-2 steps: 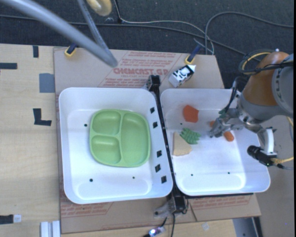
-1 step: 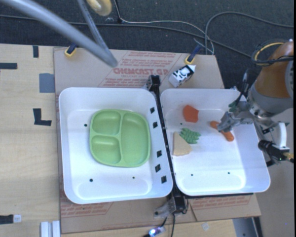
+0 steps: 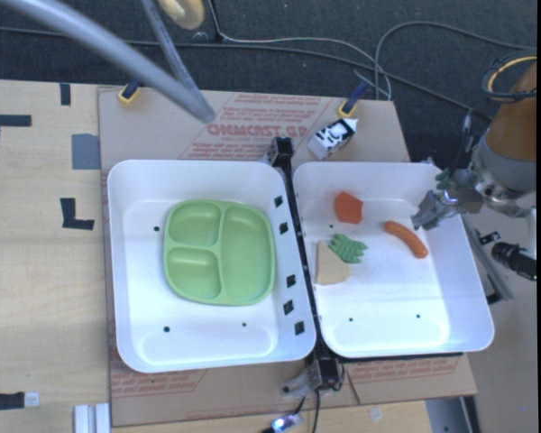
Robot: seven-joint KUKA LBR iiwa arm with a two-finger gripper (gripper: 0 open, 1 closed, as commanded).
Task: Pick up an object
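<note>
The right bin (image 3: 451,323) holds an orange-red block (image 3: 348,207), an orange sausage-shaped piece (image 3: 406,238), a green leafy piece (image 3: 348,248) and a tan wedge (image 3: 330,267). My gripper (image 3: 430,211) hangs at the bin's right rim, just right of and above the sausage piece. Nothing shows between its fingers. The arm comes in from the right edge of the view.
The left bin (image 3: 135,242) holds a green divided plate (image 3: 220,251). A small black-and-white object (image 3: 332,135) lies on the cardboard behind the bins. Cables run along the back. A grey pole (image 3: 117,43) crosses the upper left.
</note>
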